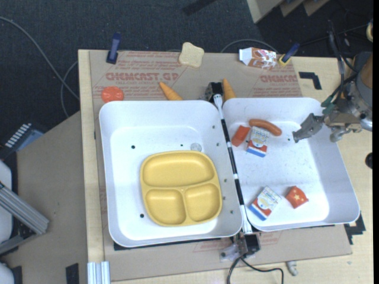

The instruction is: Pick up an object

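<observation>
The right bin [331,158] holds a sausage [265,125], an orange-red block [240,135] and a small white carton [258,142] near its far left corner. Toward the front lie a second carton [266,202] and a red piece [296,197]. My gripper [323,131] hangs over the bin's far right part, well to the right of the sausage. Its fingers stand apart and open, with nothing between them; the left finger [305,128] points toward the bin's middle.
The left bin [118,135] bears a yellow divided plate [180,187]. On the cardboard behind the bins lie a bread slice [190,54], a milk carton [259,57], two carrots [170,92], an orange disc [112,93] and a blue clip [113,47].
</observation>
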Robot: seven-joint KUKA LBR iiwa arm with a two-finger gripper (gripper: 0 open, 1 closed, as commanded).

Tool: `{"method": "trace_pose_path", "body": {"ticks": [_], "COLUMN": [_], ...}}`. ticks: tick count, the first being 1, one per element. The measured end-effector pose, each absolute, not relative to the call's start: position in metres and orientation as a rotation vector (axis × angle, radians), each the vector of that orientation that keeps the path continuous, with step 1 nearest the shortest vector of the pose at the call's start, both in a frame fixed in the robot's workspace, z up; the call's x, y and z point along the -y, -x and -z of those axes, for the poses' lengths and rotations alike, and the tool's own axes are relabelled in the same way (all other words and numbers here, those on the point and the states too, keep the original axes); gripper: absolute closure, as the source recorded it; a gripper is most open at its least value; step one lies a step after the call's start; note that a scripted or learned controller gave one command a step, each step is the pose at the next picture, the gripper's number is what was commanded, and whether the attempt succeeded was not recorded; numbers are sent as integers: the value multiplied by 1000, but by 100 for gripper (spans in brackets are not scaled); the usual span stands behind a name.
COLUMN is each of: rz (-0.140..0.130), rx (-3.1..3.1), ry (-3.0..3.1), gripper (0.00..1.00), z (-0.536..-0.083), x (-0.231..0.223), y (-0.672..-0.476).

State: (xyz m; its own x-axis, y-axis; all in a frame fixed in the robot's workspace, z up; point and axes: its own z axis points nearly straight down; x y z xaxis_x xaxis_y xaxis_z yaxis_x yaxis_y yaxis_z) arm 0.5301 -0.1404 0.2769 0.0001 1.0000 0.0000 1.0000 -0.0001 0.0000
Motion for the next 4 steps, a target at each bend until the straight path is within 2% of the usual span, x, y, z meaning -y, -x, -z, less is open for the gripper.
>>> {"method": "trace_pose_path", "body": {"ticks": [1,2,3,4], "rz": [-5,1,4,2], "rx": [2218,2223,2224,2223], "ry": [2217,2222,2224,2219], "gripper": [0,0,100,100], "z": [-105,-85,-95,-185], "x": [104,97,97,15], "y": [-580,-630,-631,-575]}}
